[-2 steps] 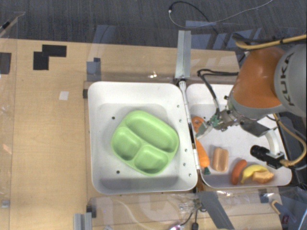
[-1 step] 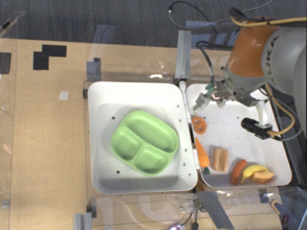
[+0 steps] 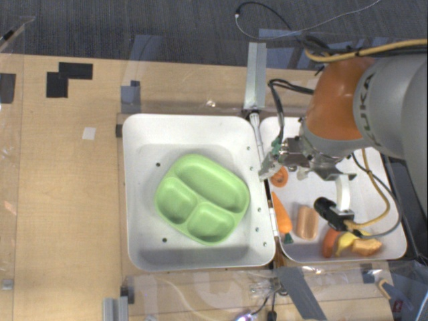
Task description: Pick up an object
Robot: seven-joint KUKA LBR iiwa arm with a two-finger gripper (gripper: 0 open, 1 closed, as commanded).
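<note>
Bench top (image 3: 60, 199): pale wood-look surface, matt. Both white bins (image 3: 140, 179): smooth plastic, slight sheen. Green divided plate (image 3: 202, 198): smooth matt plastic. Arm (image 3: 394, 105): grey shell semi-gloss; orange band (image 3: 338, 105) glossy. Bracket (image 3: 255, 75) between bins: brushed metal. Floor (image 3: 134, 12): dark, rough carpet-like texture.

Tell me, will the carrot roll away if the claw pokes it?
Probably a little: the carrot looks long, round and tapered, so it may roll in a curve. It lies by the right bin's left wall, which should stop it. It looks stiff, not floppy.
</note>
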